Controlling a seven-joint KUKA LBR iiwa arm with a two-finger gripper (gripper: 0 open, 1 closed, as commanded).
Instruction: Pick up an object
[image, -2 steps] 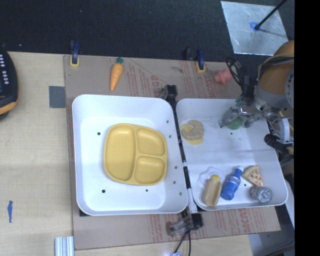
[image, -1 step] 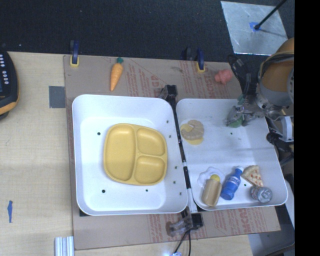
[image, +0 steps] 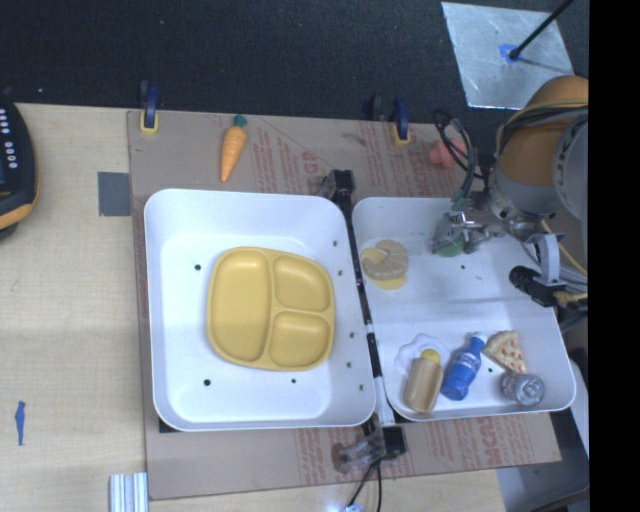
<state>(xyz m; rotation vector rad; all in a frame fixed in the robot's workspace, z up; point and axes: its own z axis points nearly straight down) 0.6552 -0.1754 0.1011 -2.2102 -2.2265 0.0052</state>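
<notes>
Two white bins (image: 165, 300) sit side by side; the tool (image: 455, 238) hovers over the right one, its grip state impossible to tell.

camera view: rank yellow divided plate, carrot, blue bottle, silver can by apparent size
1. yellow divided plate, by far the largest
2. carrot and blue bottle: look about alike in length, so no ranking between them
3. silver can, smallest, though it seems to lie end-on, which may hide its length

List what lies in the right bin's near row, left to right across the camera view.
Fried egg → hot dog → blue bottle → pizza slice → silver can, all in the right bin.
</notes>
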